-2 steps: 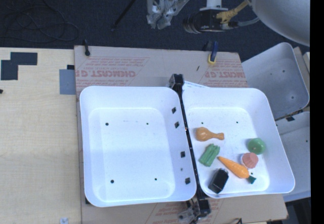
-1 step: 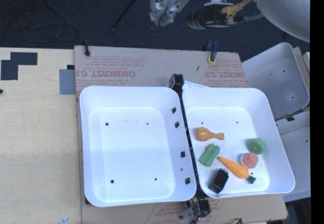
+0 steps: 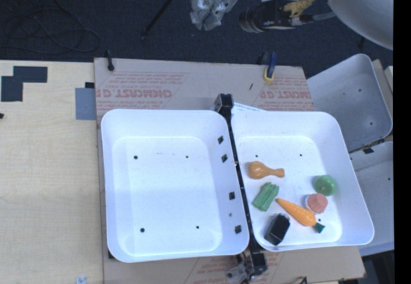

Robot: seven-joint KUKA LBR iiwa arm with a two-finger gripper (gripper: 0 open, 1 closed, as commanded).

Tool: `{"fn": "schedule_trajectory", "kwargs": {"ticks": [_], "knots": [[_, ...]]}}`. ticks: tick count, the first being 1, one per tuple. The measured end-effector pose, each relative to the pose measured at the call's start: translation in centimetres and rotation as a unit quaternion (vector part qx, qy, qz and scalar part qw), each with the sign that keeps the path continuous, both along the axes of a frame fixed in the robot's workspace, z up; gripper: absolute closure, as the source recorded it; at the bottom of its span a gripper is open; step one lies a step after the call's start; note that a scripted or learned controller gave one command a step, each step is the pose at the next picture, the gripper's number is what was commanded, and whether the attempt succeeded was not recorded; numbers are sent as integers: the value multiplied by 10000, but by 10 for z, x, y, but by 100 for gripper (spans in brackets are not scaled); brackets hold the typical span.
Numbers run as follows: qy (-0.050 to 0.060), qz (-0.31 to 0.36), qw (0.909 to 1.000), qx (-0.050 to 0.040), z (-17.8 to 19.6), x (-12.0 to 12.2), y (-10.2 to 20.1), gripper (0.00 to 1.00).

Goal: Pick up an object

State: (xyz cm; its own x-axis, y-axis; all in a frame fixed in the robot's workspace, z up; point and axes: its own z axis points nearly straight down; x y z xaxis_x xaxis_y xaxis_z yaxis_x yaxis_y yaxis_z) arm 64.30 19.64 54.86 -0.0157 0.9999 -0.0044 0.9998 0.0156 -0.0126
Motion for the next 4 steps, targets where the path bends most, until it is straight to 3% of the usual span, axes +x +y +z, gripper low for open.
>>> {"fn": "schedule_trajectory", "kwargs": {"ticks": [4], "knots": [[-5, 135, 9999, 1, 36, 0, 7, 100]]}}
